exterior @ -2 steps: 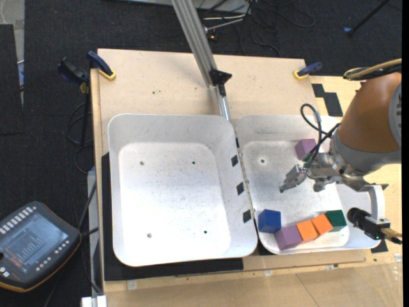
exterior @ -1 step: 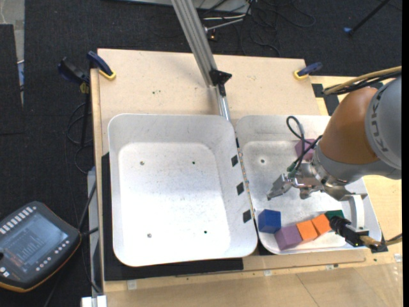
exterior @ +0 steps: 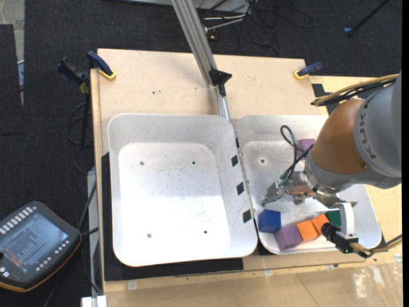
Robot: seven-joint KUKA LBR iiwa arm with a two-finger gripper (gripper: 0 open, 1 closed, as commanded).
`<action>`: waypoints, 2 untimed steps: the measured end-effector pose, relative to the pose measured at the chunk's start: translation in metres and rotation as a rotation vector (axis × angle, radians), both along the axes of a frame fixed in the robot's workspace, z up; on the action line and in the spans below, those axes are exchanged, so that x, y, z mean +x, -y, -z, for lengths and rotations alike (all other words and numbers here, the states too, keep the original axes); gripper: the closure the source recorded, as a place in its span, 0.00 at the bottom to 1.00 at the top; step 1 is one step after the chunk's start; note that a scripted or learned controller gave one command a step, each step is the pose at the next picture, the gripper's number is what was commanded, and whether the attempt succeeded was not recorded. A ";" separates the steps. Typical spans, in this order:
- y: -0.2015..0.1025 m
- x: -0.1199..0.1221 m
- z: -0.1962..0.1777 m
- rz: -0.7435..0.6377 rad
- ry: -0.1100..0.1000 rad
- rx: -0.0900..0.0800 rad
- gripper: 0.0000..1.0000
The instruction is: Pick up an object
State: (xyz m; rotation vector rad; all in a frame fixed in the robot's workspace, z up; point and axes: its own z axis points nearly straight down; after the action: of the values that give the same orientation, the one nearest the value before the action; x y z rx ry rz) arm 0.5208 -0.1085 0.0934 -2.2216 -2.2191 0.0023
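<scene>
No writing is legible. The arm [exterior: 358,146] reaches into the right bin [exterior: 255,147], its gripper [exterior: 276,196] low above the blue block [exterior: 270,220]; its jaw state cannot be told.

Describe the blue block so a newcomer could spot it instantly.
Look at the right-hand white bin, where the arm reaches in. Along its near edge lies a short row of coloured blocks. The blue block is the leftmost, just below the gripper, with a purple block and an orange block to its right.
</scene>
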 end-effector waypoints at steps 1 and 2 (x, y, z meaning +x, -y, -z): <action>0.000 0.001 -0.012 0.000 0.004 0.000 1.00; -0.007 0.007 -0.072 -0.005 0.009 -0.001 1.00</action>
State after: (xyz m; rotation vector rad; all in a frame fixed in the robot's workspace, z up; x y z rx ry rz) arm 0.5276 -0.1018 0.1658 -2.2215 -2.2295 -0.0066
